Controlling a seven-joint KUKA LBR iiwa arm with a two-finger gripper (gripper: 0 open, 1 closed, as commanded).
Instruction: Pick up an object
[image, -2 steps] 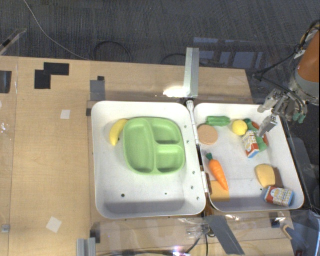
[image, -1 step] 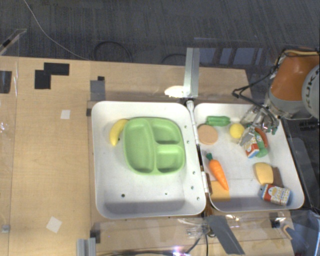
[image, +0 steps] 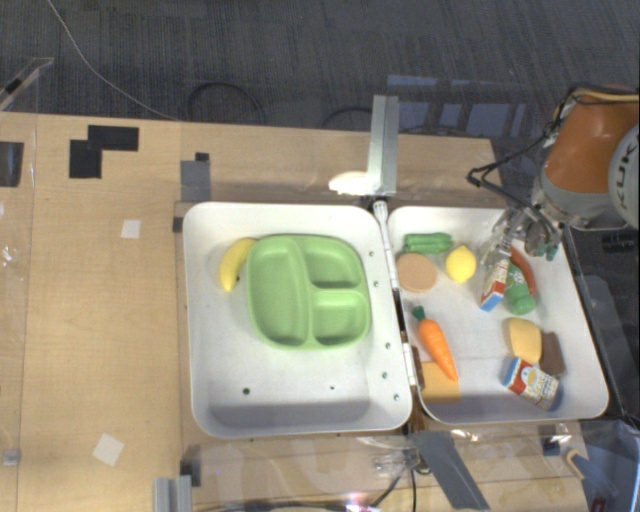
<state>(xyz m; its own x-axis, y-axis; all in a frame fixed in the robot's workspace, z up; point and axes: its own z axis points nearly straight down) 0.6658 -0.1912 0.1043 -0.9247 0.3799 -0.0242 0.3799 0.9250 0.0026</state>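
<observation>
My gripper (image: 524, 243) hangs over the far right part of the right bin (image: 590, 375), fingers spread and open, with nothing between them. Just below the fingertips lie a small white and red carton (image: 493, 285), a red chili (image: 527, 272) and a green item (image: 520, 298), bunched together. To their left sit a yellow lemon (image: 460, 264), a tan round disc (image: 417, 272) and a green vegetable (image: 428, 242). Nearer the front are a carrot (image: 436, 343), an orange block (image: 440, 381), a yellow lump (image: 524, 338), a brown bar (image: 551, 352) and a second small carton (image: 530, 382).
The left bin (image: 290, 405) holds a green divided plate (image: 305, 290) and a banana (image: 232, 262) beside the plate's left edge. A metal post (image: 384, 140) stands behind the ridge between the bins. The arm's orange band (image: 590, 150) is at the upper right.
</observation>
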